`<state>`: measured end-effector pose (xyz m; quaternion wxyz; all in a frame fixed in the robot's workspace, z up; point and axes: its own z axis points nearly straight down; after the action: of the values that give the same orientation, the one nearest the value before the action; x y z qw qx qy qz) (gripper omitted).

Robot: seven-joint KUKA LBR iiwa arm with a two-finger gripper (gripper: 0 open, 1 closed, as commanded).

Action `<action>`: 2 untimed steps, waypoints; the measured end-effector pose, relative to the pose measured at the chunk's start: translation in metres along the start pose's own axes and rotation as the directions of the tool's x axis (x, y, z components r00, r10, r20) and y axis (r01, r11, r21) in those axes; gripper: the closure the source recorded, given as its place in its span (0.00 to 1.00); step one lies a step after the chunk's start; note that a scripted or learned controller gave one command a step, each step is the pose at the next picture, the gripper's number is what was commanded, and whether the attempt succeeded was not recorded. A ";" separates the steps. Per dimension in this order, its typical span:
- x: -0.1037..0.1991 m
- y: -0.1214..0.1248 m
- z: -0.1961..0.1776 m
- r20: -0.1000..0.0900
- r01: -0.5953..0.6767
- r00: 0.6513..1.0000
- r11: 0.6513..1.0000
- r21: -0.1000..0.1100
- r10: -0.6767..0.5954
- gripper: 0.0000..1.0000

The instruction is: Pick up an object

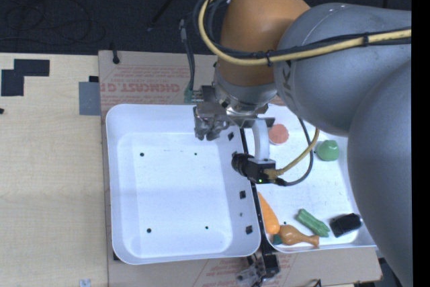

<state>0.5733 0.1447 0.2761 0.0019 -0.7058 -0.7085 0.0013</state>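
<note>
- The two-finger gripper hangs over the divide between the shallow white left bin and the shallow white right bin; you cannot tell its state from here.
- Your candidates lie in the right bin: an orange carrot-shaped plastic toy, a green pod-shaped toy, a small green ball.
- They are probably light, stiff and slick; take the carrot across its middle.

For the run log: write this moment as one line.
arm: over the seam between bins | claw: above left bin, nothing seen held | right bin: carrot, green ball, pink ball | pick: not done
</note>
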 end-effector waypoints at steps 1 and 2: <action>-0.013 0.055 0.090 0.003 -0.005 1.000 1.000 0.000 0.005 1.00; 0.040 0.071 0.069 0.001 -0.002 1.000 1.000 -0.004 0.002 1.00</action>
<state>0.6443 0.1854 0.2073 0.0003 -0.7063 -0.7079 0.0003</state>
